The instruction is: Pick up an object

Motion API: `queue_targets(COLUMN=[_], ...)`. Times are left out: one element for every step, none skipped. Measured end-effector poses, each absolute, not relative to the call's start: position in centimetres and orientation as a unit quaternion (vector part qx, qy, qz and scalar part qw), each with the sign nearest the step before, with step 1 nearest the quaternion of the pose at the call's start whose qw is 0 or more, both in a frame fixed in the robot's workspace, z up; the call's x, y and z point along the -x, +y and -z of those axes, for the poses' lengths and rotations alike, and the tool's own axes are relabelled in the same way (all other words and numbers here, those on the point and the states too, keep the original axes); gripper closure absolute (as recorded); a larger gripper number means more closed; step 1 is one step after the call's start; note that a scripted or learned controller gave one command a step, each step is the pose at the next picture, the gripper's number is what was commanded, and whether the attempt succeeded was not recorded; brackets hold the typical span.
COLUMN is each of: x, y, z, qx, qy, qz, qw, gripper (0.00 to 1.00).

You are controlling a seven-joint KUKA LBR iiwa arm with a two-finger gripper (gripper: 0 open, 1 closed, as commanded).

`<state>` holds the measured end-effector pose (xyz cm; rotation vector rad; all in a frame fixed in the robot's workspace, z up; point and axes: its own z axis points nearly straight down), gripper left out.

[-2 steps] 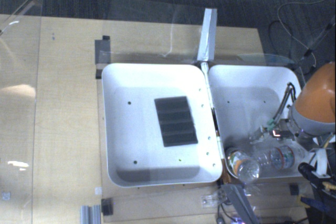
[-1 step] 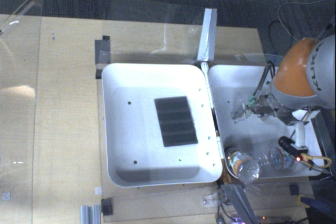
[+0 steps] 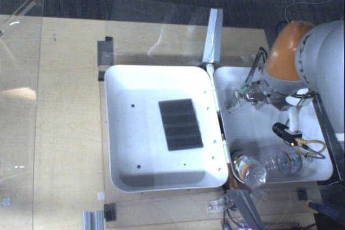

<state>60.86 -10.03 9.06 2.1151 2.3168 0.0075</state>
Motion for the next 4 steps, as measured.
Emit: queue_targets(x=[-67.1, -61.2, -52.0, -59.6], y=[-10.7, -15.9, -13.1, -9.3], z=[-8.8, -17.1, -8.9, -8.8], qx=[-0.653, -0.726, -0.751, -0.726], qy=[0.757, 0.687, 0.660, 0.687], qz=[-0.0016, -0.0022, -0.0041, -0.0047], qw=[0.001, 0.003, 0.003, 0.004], gripper=[0.00, 0.00, 0.00, 0.00])
